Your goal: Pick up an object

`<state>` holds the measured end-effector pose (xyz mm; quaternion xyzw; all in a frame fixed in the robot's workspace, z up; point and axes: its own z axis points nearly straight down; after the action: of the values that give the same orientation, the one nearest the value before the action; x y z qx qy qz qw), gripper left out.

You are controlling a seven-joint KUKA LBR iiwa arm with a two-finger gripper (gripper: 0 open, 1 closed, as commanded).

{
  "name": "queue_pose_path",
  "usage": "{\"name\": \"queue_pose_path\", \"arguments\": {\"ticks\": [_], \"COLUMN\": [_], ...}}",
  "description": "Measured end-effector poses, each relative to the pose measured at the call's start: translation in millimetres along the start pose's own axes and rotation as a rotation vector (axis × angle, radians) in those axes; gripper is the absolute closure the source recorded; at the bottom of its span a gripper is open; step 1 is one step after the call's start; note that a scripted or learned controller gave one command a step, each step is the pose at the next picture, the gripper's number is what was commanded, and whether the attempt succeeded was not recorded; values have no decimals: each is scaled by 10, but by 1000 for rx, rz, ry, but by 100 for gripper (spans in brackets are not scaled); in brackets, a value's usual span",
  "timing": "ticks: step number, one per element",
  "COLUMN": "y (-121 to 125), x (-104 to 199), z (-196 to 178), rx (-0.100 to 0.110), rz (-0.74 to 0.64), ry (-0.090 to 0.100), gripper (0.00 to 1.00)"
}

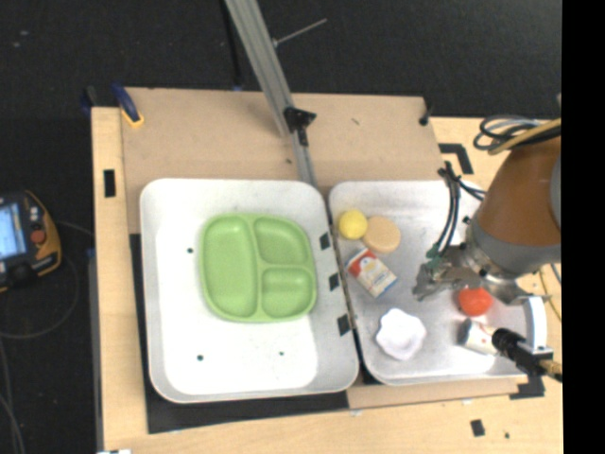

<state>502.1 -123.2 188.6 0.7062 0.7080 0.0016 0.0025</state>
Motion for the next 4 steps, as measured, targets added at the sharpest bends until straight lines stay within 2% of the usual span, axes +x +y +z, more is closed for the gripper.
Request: {"name": "queue_pose_path", "arguments": {"ticks": [1,2,4], "y": [-78,-61,67], "x": [8,-1,999], "z": [-526,-705,-529], "rx": [-1,1,6], "rz": [-1,-1,-5], "ry": [0,0,2], "gripper": [100,100,100]}}
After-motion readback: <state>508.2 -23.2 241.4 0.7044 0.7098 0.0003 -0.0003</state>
